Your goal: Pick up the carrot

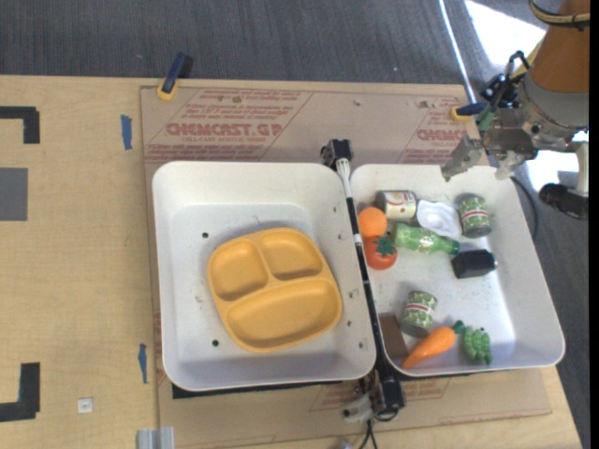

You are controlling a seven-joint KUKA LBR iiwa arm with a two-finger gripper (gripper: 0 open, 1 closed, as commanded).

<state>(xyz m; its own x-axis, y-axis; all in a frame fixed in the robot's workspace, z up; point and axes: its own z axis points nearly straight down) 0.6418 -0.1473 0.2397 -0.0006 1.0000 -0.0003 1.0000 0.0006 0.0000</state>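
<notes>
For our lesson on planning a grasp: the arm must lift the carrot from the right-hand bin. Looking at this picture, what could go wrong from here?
1. The carrot lies wedged between a small can and a green broccoli piece, so the fingers may bump or catch a neighbour instead.
2. It sits near the front wall of the right bin, leaving little room to close on it.
3. The gripper hovers at the far rim, so its path crosses other clutter.

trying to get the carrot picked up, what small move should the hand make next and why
Probably swing the hand toward the near end of the right bin and stop above the carrot. The hand hangs over the bin's far edge, well away from the carrot, which lies near the front wall between a green toy and a small can, so it should line up before descending.
</notes>
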